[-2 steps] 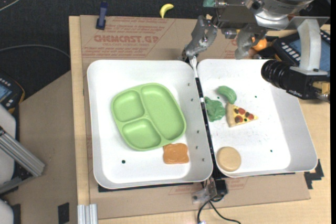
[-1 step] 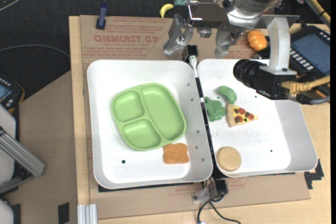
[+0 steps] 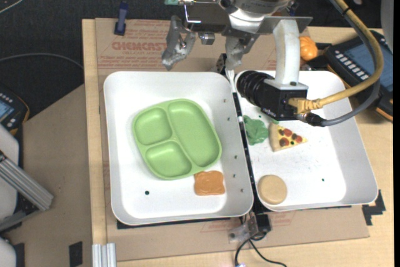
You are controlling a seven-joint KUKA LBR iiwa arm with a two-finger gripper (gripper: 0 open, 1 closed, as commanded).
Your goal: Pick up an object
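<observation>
The gripper [image 3: 202,60] hangs up high over the back edge of the left bin [image 3: 119,134]. Its two fingers [image 3: 175,50] are spread wide apart, and there is nothing between them. Nothing has been picked up yet.

There are a few things it could take. In the left bin, a green plate [image 3: 177,137] with three little sections lies flat in the middle. A small brown toy food [image 3: 209,183] sits just beside the plate's front corner. It may be touching the plate, but I cannot tell. In the right bin [image 3: 350,159] there is a green leafy toy [image 3: 255,130] close to the wall between the bins. A toy pizza slice [image 3: 286,137] lies just beside it, and a round tan cookie [image 3: 272,189] sits near the front edge.

The plate is nearest to the fingers. It looks stiff, light and smooth, so I think it would be slippery. It is too wide to grab across, so the fingers would have to pinch its rim or one of the thin walls inside.

The brown toy food looks like an easier pick. It is small and chunky, and probably light, so the fingers could close on its two sides. The plate next to it could get bumped, though.

Both bins rest on a brown cardboard surface [image 3: 144,40].
</observation>
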